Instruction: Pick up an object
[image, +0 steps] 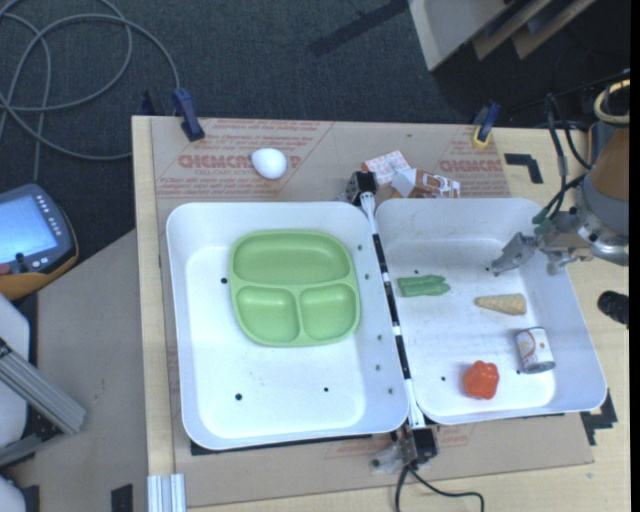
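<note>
The right bin (470, 225) holds a green pea-pod-like piece (423, 286), a tan cone (501, 304), a small can (534, 350) lying on its side and a red pepper-like item (481, 380). My gripper (530, 260) hangs over the bin's upper right part, just above and to the right of the tan cone. It is open, its fingers spread apart with nothing between them. The grey arm with its orange band comes in from the right edge.
The left bin (200, 330) holds a green divided plate (295, 285). A white egg-shaped object (268, 162) lies on the bench behind the left bin. Crumpled wrappers (405, 175) lie behind the bins' junction. Blue clamps (186, 112) grip the bench's back edge.
</note>
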